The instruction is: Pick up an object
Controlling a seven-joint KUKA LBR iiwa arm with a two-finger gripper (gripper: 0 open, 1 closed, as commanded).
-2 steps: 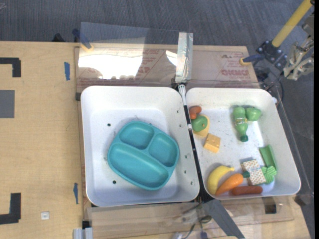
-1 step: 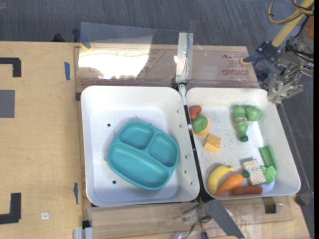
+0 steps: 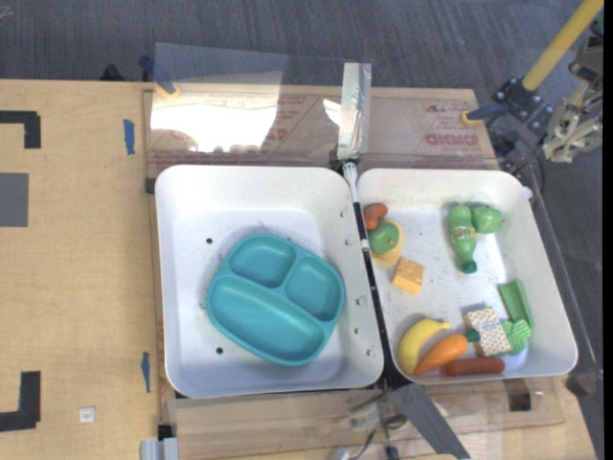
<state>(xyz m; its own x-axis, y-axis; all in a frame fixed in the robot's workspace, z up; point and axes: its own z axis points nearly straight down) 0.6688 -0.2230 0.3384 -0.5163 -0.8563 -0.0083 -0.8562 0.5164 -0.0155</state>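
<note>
The right bin [image 3: 551,286] holds several toy foods. A green bottle [image 3: 463,236] lies at its back right, with a green and yellow fruit [image 3: 385,239] and a small orange piece [image 3: 374,214] against the left wall. A yellow cheese block [image 3: 409,276] sits near the middle. At the front lie a banana [image 3: 420,340], a carrot [image 3: 443,352], a red sausage [image 3: 473,365], a patterned box [image 3: 487,329] and a green stick [image 3: 514,301]. In the left bin [image 3: 182,257] rests a teal divided plate [image 3: 278,300].
A clear plastic sheet with a silver tape strip [image 3: 353,108] lies behind the bins. A yellow pole [image 3: 565,32] and dark fittings [image 3: 522,103] stand at the back right. Bare wooden bench [image 3: 67,257] with black marks stretches to the left.
</note>
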